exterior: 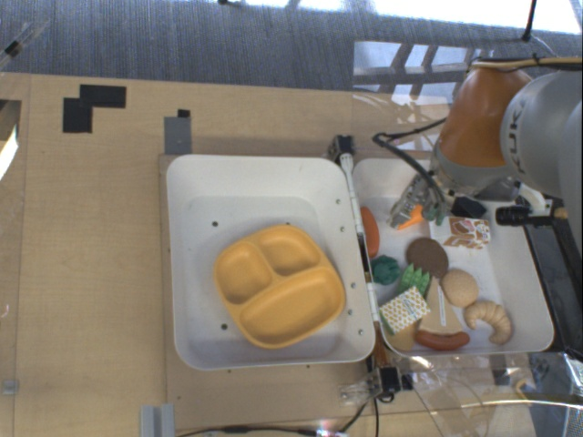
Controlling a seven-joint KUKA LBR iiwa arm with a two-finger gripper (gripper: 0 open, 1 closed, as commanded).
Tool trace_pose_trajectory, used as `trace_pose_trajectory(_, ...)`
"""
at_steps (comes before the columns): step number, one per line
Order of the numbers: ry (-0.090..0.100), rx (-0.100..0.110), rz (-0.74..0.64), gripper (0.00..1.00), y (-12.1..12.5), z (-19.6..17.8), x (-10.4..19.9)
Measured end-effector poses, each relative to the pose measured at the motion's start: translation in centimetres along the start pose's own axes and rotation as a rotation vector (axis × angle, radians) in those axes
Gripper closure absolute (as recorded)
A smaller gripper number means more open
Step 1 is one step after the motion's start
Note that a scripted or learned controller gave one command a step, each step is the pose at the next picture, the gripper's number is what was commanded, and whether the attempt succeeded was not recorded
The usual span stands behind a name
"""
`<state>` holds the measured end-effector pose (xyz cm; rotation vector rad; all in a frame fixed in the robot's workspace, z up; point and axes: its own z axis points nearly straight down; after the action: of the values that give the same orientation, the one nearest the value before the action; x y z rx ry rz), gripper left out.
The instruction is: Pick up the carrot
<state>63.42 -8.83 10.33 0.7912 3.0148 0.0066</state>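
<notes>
My gripper [413, 209] hangs over the upper left part of the right bin [537, 321], its metal fingers [402, 209] pointing down and to the left. A small orange carrot [412, 216] shows between the fingertips, and the gripper is shut on it. The carrot's far end is hidden by the fingers and the wrist. I cannot tell whether the carrot touches the bin floor or hangs just above it.
Along the right bin's left wall lies a red-orange elongated piece [369, 230]. Below the gripper are a brown disc [426, 255], green broccoli [384, 269], a bread roll [459, 288], a croissant [489, 319], a sausage [442, 340] and a printed packet [467, 232]. The left bin [191, 244] holds a yellow divided plate [278, 285].
</notes>
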Motion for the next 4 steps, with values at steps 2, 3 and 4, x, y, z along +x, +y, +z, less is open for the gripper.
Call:
trace_pose_trajectory(2,0.009,0.006,0.211,1.00,-1.7,1.3,-1.0)
trace_pose_trajectory(3,0.010,0.006,0.704,1.00,3.1,-8.7,3.6)
trace_pose_trajectory(4,0.006,0.008,0.746,1.00,1.5,1.5,-3.6)
